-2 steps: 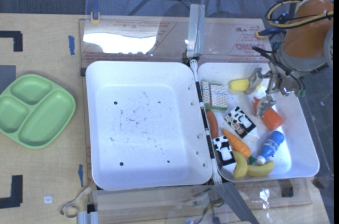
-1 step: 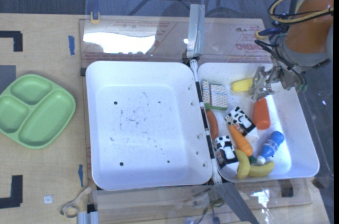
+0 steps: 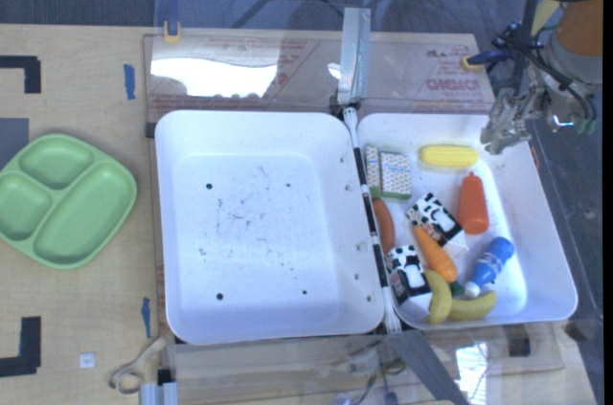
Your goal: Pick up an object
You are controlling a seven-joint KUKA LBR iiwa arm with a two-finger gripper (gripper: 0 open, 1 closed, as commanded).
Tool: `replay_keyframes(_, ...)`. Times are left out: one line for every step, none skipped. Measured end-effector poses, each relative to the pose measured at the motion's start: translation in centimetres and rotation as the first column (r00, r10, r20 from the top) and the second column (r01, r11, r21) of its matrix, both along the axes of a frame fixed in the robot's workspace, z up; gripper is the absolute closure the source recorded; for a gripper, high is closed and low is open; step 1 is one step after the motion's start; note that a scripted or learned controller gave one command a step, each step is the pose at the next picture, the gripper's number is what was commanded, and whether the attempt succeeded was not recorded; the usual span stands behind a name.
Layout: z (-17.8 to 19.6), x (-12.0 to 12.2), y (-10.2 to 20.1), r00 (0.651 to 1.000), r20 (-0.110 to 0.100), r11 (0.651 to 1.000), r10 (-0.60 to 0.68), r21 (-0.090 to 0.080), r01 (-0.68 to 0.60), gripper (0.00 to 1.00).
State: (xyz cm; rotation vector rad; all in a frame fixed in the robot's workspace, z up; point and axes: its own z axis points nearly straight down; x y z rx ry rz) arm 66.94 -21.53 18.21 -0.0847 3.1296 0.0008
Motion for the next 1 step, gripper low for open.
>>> replay_keyframes(-0.03,-0.03,-0.05,1.000,-0.001,1.000,-0.001,0.000,0.001,0.00)
